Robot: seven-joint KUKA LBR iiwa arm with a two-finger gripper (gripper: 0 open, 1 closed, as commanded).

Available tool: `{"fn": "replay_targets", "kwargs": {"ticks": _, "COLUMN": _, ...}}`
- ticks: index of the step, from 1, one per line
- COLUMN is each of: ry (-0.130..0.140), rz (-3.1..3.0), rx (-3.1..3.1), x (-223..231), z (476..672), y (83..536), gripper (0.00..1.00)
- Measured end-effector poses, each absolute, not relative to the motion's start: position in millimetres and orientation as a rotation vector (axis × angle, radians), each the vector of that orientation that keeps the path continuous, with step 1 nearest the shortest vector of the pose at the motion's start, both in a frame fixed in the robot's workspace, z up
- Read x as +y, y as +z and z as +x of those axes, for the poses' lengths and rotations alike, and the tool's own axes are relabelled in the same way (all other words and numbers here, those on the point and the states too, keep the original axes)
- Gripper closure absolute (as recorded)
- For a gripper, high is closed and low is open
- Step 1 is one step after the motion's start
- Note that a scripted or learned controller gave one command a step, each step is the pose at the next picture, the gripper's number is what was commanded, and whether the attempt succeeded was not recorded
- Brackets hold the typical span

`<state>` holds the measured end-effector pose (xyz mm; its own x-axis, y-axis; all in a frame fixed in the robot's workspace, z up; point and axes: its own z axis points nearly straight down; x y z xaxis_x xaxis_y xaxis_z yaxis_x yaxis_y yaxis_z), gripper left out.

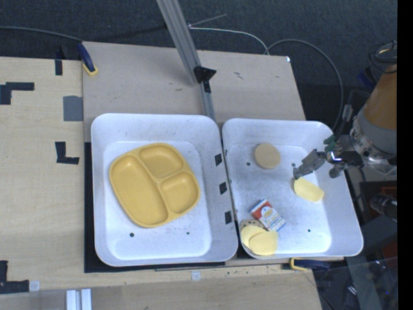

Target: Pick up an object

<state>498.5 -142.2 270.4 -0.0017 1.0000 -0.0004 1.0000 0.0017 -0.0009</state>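
Nothing lifted yet on my end: pincer spread wide, holding nothing, just above yellow lump in right bin; grab and lift left.

Arm: cut off by right edge; only the wrist end and orange band show, blurred.
Gripper: dark and small; finger spacing cannot be told.
Carton: print too small to read; lower corner meets the yellow discs, overlap unclear.
Yellow discs: stacked; lower one mostly hidden by the upper.
Pole: top cut off by upper edge.
Bench: cut off at left and bottom edges.
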Motion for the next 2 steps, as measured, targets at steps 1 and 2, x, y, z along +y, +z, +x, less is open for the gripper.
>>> {"fn": "replay_targets", "kwargs": {"ticks": 1, "ry": -0.006, "rz": -2.222, "rx": -2.231, "x": -146.2, "z": 574.2, "y": 316.1, "gripper": 0.00}}
{"fn": "replay_targets", "kwargs": {"ticks": 2, "ry": 0.002, "rz": -2.222, "rx": -2.226, "x": -165.8, "z": 641.3, "y": 314.8, "gripper": 0.00}}
